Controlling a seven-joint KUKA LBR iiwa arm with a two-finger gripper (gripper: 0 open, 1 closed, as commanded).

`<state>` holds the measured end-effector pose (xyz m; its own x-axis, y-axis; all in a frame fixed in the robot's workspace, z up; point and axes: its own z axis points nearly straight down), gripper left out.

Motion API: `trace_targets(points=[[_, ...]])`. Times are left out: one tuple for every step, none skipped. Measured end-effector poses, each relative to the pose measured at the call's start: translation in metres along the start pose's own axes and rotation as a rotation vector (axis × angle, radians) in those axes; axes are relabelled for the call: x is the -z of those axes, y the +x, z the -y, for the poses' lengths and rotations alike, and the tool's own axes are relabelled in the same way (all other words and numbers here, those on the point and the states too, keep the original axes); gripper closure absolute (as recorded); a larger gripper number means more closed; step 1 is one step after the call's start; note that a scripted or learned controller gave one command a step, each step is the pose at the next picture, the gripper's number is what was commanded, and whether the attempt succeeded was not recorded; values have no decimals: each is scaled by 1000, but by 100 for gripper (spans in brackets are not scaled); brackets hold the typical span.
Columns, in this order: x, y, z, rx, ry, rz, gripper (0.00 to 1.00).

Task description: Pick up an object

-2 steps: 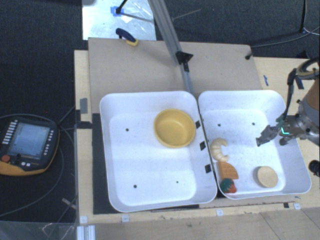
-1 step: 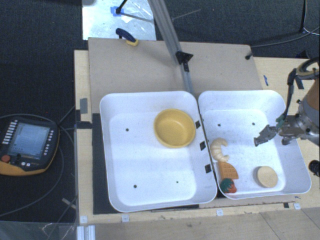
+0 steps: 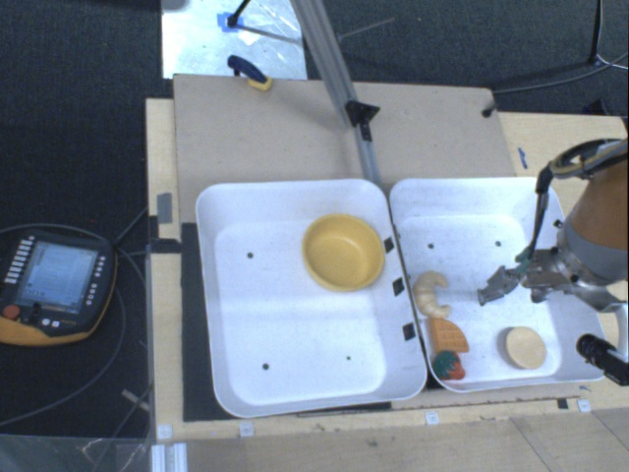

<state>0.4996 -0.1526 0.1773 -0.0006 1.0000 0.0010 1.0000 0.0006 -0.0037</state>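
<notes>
Gripper (image 3: 494,289) hangs over your right bin (image 3: 462,200), nothing visibly between its fingers; whether they're spread, you cannot tell. Yellow bowl (image 3: 343,252) sits in the left bin (image 3: 246,313).

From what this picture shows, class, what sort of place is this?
Probably a robotics lab test bench: a grey robot arm with an orange band reaches over two shallow white plastic bins, and a handheld control pendant with a screen lies on the dark floor.
</notes>
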Motion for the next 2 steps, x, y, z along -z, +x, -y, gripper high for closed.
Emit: trace_targets(points=[[-52, 8, 7, 0, 0, 0, 0], [-88, 8, 8, 0, -2, 1, 0]])
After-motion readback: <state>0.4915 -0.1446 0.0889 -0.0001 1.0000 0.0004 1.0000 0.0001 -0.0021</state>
